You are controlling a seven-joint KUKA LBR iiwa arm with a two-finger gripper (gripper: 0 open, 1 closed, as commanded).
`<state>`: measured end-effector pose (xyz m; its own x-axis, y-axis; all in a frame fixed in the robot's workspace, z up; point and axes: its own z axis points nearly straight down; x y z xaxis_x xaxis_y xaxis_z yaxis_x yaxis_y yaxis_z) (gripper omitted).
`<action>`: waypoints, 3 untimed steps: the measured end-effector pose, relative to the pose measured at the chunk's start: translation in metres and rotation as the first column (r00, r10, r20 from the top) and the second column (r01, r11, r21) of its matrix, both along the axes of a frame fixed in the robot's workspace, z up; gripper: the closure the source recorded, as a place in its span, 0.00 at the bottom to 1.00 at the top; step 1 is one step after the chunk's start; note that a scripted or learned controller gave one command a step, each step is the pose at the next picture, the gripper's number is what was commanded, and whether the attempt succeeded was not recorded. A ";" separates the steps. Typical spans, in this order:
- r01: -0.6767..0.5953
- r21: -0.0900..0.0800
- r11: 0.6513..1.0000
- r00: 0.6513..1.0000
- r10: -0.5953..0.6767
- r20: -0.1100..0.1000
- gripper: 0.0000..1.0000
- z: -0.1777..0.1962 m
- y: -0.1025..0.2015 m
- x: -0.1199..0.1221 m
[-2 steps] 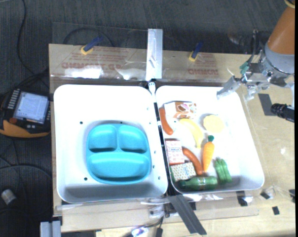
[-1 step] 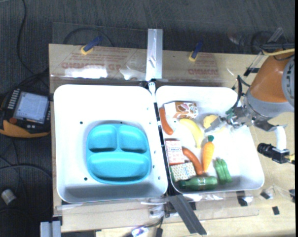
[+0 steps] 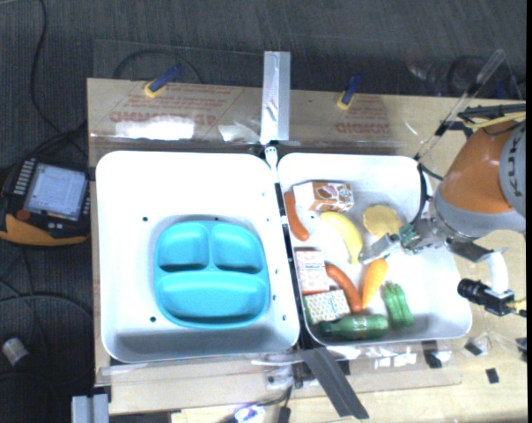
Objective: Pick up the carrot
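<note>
Carrot (image 3: 373, 282) lies in right bin (image 3: 442, 311), lower middle, tilted, between a red-orange sausage-like piece (image 3: 343, 285) and a green vegetable (image 3: 396, 305); gripper (image 3: 378, 248) sits just above its upper end, near the banana (image 3: 341, 233); finger opening cannot be told; nothing visibly gripped.

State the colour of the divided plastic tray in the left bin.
Light blue; the divided plastic tray shows best in the camera view, lying in the left white bin.

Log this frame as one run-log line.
task: pick carrot | hand: just above carrot, nothing gripped | carrot: right bin, between hot dog and green pepper
</note>
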<state>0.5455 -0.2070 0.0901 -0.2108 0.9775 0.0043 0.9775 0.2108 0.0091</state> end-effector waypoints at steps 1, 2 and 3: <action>0.001 -0.003 1.000 1.000 -0.001 0.005 1.00 0.009 -0.001 0.002; -0.264 -0.005 0.964 0.964 0.264 -0.009 1.00 0.097 0.078 -0.011; -0.264 -0.005 0.964 0.964 0.264 -0.009 0.00 0.097 0.078 -0.011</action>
<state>0.5347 -0.1286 0.1873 -0.4618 0.8870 0.0014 0.8870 0.4618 -0.0004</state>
